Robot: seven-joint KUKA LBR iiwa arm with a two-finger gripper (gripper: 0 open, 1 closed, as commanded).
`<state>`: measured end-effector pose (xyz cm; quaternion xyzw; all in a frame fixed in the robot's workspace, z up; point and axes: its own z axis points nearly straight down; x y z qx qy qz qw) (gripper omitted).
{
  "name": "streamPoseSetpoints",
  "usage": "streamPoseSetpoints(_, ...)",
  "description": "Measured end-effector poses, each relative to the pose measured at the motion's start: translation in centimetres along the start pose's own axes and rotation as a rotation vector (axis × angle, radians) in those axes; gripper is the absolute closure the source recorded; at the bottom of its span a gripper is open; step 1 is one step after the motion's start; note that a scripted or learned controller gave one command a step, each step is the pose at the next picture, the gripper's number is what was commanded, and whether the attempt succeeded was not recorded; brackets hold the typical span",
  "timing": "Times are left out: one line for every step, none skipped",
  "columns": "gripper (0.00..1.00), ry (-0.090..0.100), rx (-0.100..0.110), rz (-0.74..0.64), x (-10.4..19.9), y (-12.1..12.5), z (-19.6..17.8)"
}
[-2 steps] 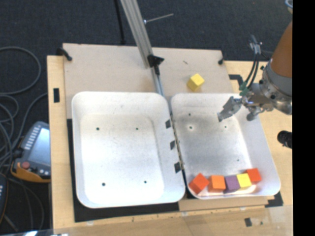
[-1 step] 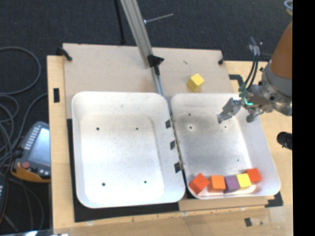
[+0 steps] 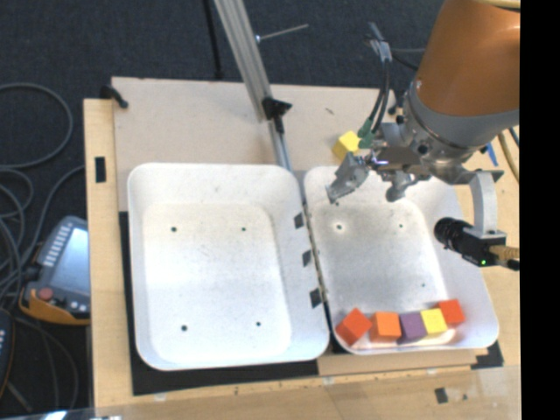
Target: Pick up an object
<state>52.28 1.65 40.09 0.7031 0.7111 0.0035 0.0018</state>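
Blocks are what you are after, and none of them sits in your claw (image 3: 366,185) at this moment: its two fingers stand spread apart above the upper end of the right bin (image 3: 411,243), with only bare white floor showing through the gap. Just up and left of the claw, a small yellow block (image 3: 348,143) appears near the wrist hardware, at or beyond the bin's top edge; you cannot tell from this slant whether it rests on the bench or on the rim. Further out, the real supply lies at the opposite, near end of that same bin: a row of five blocks pressed against the lower wall, an orange-red block (image 3: 354,325) at the left, then an orange block (image 3: 387,325), a purple block (image 3: 411,325), a second yellow block (image 3: 434,321) and a red block (image 3: 451,311), each touching its neighbour. The left bin (image 3: 219,261) lies beside it, across the shared divider. By my reading you are at the approach stage, with nothing grasped. The next move calls for choosing a target, and the row will be awkward: blocks packed side by side against a wall leave little room for a finger, so an end block, or the lone yellow one, looks the kinder choice.
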Motion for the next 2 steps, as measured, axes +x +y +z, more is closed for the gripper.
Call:
streamPoseSetpoints(0.0,-0.003,0.016,0.014,2.24,-1.94,20.37)
streamPoseSetpoints(0.0,-0.002,0.007,0.02,2.2,-1.75,19.96)
